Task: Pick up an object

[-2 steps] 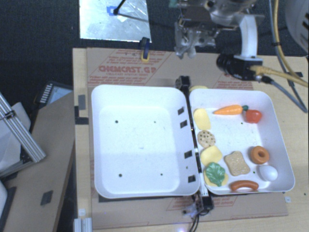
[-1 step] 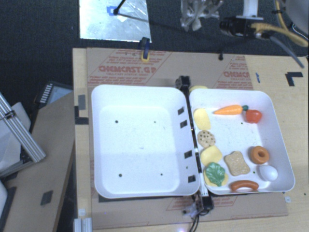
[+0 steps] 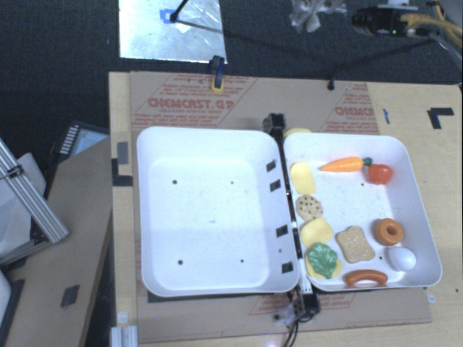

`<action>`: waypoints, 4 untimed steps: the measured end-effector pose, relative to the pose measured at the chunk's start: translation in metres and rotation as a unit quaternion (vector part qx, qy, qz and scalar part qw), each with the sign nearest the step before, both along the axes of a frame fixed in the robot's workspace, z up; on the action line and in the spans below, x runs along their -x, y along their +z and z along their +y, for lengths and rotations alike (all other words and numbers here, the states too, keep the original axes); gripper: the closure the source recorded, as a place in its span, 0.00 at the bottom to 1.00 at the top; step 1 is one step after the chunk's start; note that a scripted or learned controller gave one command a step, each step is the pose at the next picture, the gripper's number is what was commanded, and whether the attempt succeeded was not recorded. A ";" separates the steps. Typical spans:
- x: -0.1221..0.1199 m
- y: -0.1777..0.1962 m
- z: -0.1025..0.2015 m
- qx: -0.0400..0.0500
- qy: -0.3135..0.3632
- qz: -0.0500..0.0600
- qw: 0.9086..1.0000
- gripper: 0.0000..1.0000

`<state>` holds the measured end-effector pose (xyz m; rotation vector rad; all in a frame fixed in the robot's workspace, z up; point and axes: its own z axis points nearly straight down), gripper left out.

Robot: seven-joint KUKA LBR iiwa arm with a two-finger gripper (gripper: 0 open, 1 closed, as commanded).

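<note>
The right bin (image 3: 416,194) holds several toy foods: a carrot (image 3: 341,165), a tomato (image 3: 379,173), a cookie (image 3: 309,207), a slice of toast (image 3: 354,243), a donut (image 3: 389,231), a white egg (image 3: 400,258), a green lettuce leaf (image 3: 323,260), a sausage (image 3: 365,277) and two pale yellow pieces (image 3: 302,178) (image 3: 316,232). My gripper (image 3: 315,7) hangs high at the top edge of the view, well beyond the far rim of the bins and apart from every object. It looks blurred and pale grey.
The left bin (image 3: 210,208) lies beside the right one on a cardboard sheet (image 3: 195,100). A shiny metal plate (image 3: 170,16) lies at the back left, a clamp (image 3: 217,74) holds the cardboard's far edge, and an aluminium profile (image 3: 29,201) slants at the left.
</note>
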<state>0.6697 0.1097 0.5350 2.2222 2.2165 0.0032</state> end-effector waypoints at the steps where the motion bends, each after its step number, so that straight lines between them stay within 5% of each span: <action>1: 0.081 0.002 0.023 -0.002 0.005 0.001 1.000 1.00; 2: -0.002 0.000 0.001 0.000 0.001 -0.001 1.000 1.00; 3: 0.070 0.001 0.024 -0.002 0.005 0.001 1.000 1.00; 4: 0.006 -0.001 0.008 0.000 0.001 0.000 1.000 1.00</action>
